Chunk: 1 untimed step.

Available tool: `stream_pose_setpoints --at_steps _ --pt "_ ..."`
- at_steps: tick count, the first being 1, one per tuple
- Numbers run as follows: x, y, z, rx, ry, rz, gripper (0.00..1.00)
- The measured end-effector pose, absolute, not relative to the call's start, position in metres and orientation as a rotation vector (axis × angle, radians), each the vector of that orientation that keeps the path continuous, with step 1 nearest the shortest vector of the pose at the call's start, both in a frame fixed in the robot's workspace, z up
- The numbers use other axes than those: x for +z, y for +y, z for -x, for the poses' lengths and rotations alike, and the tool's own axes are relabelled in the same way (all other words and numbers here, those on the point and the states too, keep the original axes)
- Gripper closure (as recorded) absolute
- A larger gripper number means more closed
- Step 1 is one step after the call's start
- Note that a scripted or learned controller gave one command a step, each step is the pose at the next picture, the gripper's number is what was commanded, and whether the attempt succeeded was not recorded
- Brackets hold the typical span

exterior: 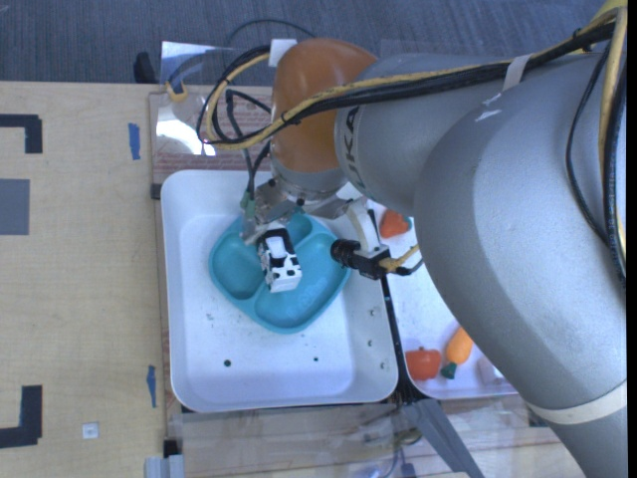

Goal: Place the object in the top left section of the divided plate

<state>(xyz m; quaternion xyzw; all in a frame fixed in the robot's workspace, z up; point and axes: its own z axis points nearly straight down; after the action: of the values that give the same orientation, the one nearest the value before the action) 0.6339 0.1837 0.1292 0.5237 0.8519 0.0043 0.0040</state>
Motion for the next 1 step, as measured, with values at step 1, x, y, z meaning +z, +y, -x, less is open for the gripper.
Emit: stream_pose_setpoints --at_steps 1 --pt "0.0942 0.1951 -0.6693 0.01 2.596 -1.757 1.0"
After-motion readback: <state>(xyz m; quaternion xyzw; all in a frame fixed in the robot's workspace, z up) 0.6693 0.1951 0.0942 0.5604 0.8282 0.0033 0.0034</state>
